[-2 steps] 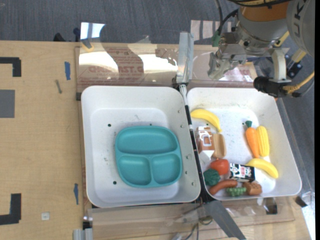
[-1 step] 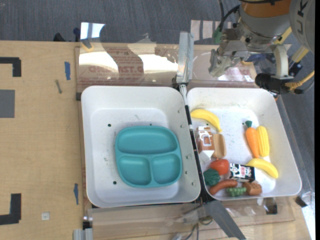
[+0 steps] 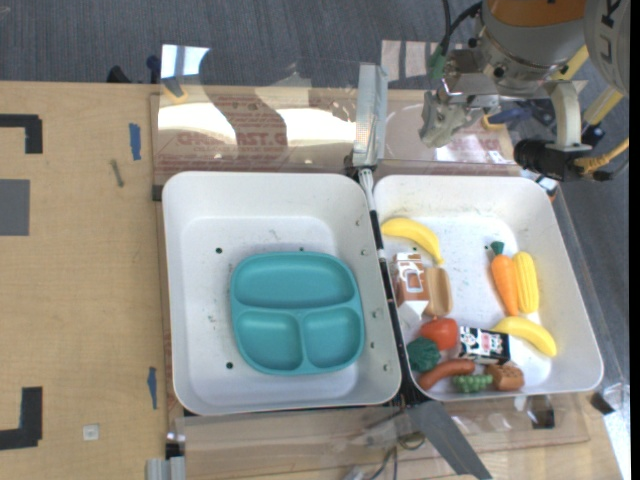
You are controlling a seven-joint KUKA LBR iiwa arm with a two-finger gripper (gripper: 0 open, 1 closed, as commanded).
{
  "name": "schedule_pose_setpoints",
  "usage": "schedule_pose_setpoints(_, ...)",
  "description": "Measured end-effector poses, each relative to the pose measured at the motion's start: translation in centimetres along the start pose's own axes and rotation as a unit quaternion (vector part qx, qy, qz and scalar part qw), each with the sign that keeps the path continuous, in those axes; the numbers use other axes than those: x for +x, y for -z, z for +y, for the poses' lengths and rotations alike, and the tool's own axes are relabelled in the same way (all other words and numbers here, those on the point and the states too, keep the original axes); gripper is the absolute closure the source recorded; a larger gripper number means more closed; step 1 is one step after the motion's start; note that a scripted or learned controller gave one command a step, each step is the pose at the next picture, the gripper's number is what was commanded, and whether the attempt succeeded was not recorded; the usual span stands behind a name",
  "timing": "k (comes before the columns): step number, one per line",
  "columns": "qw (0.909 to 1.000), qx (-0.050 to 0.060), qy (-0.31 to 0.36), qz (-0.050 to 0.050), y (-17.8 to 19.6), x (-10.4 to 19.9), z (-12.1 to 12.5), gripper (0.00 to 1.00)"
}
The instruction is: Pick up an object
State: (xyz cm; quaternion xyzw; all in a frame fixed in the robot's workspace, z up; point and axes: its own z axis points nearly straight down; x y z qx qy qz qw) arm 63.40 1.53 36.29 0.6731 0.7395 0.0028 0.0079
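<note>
we see the gripper (image 3: 443,128) hanging above the far rim of the right bin (image 3: 570,268), up near the top of the view, and we cannot tell how it is set — it reads as a pale blur against the clear panel behind it. nothing is visibly carried in it.

the candidates all lie in the right bin, nearer the camera than the gripper. closest is the banana (image 3: 412,236), just below the gripper in the view and a little to its left, its long axis running on a slant from upper left to lower right. the carrot (image 3: 505,278) lies further down and to the right, long axis roughly along the bin's depth, touching a corn cob (image 3: 526,280) beside it. a second banana (image 3: 527,334) and a crowded cluster of small foods sit at the near edge.

the left bin (image 3: 190,268) bears a teal divided plate (image 3: 297,310), well apart from the arm.

we judge the first banana the nearest reach — a descent towards the camera, fingers set across its slant.
</note>
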Motion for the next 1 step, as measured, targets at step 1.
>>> schedule_pose_setpoints(1,1.0000,-0.002,0.002,-0.001,1.07,0.08,0.13,1.00)
